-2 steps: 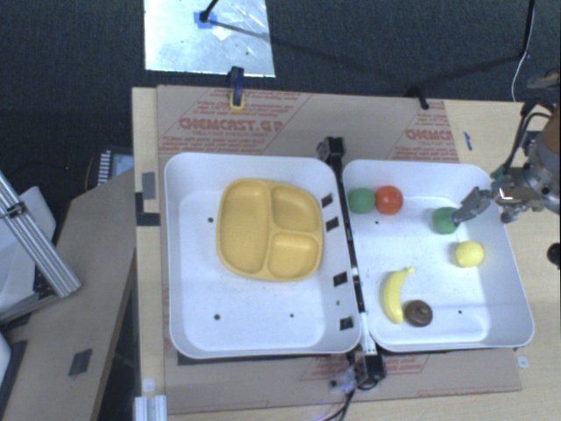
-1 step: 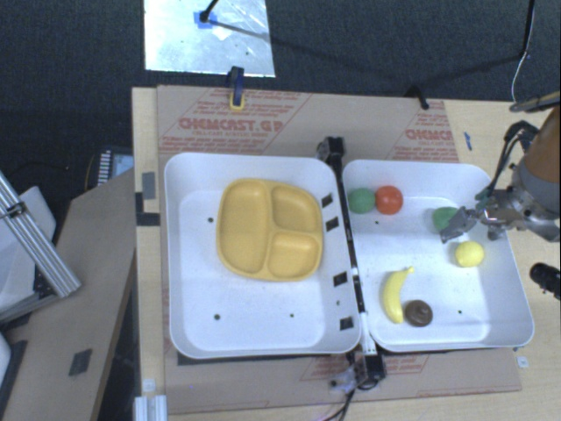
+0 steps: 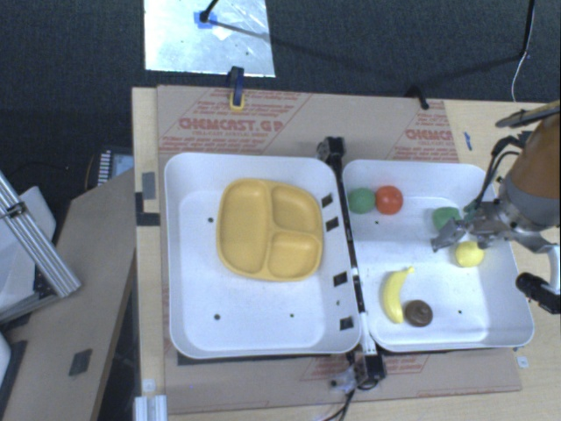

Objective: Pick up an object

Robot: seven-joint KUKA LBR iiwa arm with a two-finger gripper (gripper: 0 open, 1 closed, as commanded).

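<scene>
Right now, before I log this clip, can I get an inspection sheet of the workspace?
Surface: bench bearing left bin and right bin, side by side.
Job's things: in the right bin, banana touching brown piece; green ball beside red ball; green piece; yellow piece.
Clutter: yellow divided plate in the left bin.
Grippers: claw low by the yellow piece; grasp cannot be judged.
Cables: black cable on dark floor.
Surroundings: silver sheet behind the bench.
</scene>
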